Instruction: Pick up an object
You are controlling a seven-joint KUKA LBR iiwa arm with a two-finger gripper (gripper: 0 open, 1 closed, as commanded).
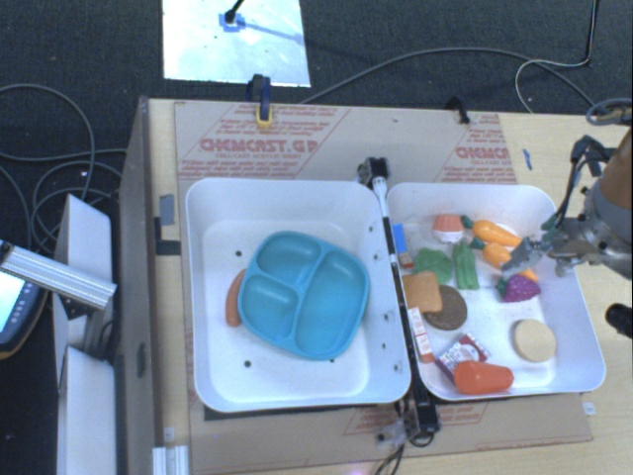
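Red toy pepper (483,376) at the right bin's (584,364) front edge, cream disc (534,339) behind it. Jaws (521,255) hang over a purple toy (519,287) near orange carrots (495,234); their state cannot be told. Left bin (213,364): blue divided plate (302,293).

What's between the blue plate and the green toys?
In the camera view, the bins' touching walls lie between the blue plate and the green toys.

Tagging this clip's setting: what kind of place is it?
Most likely a robotics lab bench set up for pick trials, not a kitchen. Two white bins sit on a cardboard sheet, toy food such as a plastic carrot fills the right one, and loose cables trail over dark carpet.
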